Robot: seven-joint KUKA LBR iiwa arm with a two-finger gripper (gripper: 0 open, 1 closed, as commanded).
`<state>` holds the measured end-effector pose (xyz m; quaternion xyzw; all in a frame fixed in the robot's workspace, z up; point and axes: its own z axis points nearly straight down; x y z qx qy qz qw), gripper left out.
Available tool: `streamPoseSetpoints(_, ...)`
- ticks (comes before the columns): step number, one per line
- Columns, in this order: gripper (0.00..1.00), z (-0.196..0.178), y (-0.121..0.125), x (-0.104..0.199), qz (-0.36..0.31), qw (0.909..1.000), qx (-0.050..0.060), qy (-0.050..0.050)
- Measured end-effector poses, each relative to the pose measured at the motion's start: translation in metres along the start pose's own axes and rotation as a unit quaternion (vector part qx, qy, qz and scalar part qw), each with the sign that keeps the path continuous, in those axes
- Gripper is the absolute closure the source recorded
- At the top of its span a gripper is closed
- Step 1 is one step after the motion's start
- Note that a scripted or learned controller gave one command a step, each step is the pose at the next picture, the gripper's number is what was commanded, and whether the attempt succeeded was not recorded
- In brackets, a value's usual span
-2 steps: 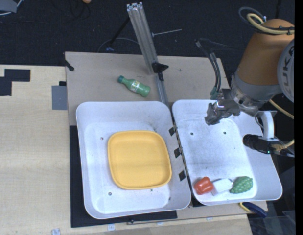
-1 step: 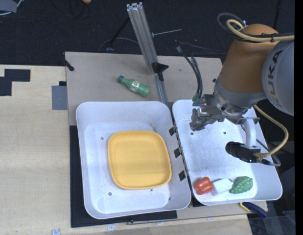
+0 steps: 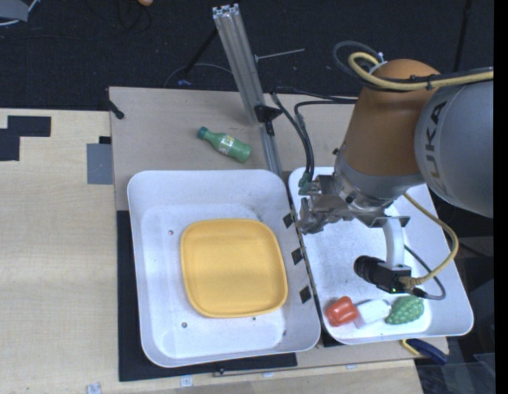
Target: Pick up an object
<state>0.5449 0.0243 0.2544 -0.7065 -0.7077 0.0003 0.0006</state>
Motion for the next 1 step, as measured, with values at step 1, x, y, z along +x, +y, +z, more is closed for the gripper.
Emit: streamPoseSetpoints(1,1.00,-0.0021,-0.0189,0.0504,-0.001,1.0000,0.000,0.000)
